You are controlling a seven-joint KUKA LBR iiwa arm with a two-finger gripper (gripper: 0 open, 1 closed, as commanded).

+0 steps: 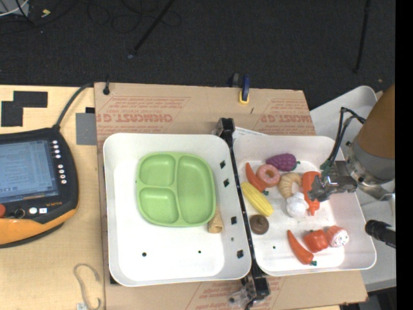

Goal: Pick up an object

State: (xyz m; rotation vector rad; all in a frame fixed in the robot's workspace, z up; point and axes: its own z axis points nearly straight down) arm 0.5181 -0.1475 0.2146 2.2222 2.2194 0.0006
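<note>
- Two shallow white bins sit side by side on the bench (pixel 161 108); I read the left bin (pixel 122 250) as holding the green divided plate (pixel 175 190) and a small tan cone (pixel 215 223) at the plate's lower right edge.
- My candidates are all in the right bin (pixel 358 237): a purple grape bunch (pixel 281 162), a pink doughnut (pixel 267 174), a yellow corn cob (pixel 256 199), a white lump (pixel 296 206), a brown round piece (pixel 259 224), a red pepper (pixel 299 247) and a red-and-white piece (pixel 326 238) near the bottom.
- From the right, the arm (pixel 377 134) reaches over that bin, with the end effector (pixel 317 189) low among the toys, right at an orange piece (pixel 310 181) beside the white lump.
- I cannot tell from here whether the end effector is apart, together, or clamped on anything; the dark hardware blurs into the orange piece.
- My judgement: nothing is clearly lifted, so the pick is at the grasp stage, with closing, raising and confirming left.
</note>
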